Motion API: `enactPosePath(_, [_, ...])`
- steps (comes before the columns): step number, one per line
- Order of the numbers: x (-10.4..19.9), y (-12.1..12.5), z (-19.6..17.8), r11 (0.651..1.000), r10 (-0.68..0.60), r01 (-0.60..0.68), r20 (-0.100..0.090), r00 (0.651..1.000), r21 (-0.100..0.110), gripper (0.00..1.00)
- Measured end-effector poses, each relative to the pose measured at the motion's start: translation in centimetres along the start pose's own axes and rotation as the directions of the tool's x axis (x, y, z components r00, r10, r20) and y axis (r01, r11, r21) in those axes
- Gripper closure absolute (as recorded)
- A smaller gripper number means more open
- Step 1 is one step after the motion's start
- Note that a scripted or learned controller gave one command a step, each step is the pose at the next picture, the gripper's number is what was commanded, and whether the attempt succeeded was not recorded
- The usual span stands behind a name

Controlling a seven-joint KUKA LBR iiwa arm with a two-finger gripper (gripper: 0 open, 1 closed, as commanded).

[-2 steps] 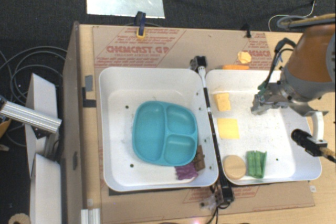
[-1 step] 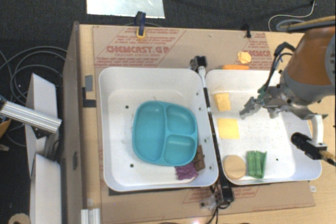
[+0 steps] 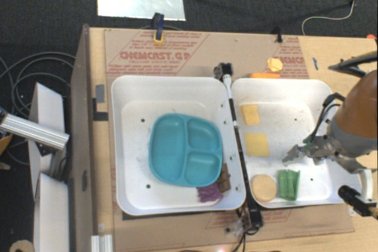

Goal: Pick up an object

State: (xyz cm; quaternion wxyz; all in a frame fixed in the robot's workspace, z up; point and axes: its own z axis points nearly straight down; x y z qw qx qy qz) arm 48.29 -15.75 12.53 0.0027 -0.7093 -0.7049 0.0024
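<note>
Flat green block (image 3: 289, 184), round tan disc (image 3: 264, 187)

The robot arm (image 3: 357, 121) at the right of the bench: a rounded orange band above a grey wrist, with dark cables looping along its left side, a pale metal gripper (image 3: 293, 154) below, and a black fitting at the near edge.

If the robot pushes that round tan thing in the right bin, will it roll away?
Probably not. The round tan disc lies flat on its face like a cookie, so it would likely slide instead of rolling. It looks small and thin, so probably light. It sits close beside the green piece and near the bin's front wall, so a push might bump it into those.
</note>
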Motion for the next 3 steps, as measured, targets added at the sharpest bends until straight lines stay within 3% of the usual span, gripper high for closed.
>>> enactPosePath(1, [-3.9,5.1,-6.4,1.0,-0.01,0.01,0.006,1.0,-0.018,0.0])
enactPosePath(2, [0.8,11.8,-0.2,1.0,-0.017,0.017,0.001,1.0,-0.012,0.0])
enactPosePath(3, [-4.5,18.3,-3.1,1.0,-0.011,0.011,0.006,1.0,-0.019,0.0])
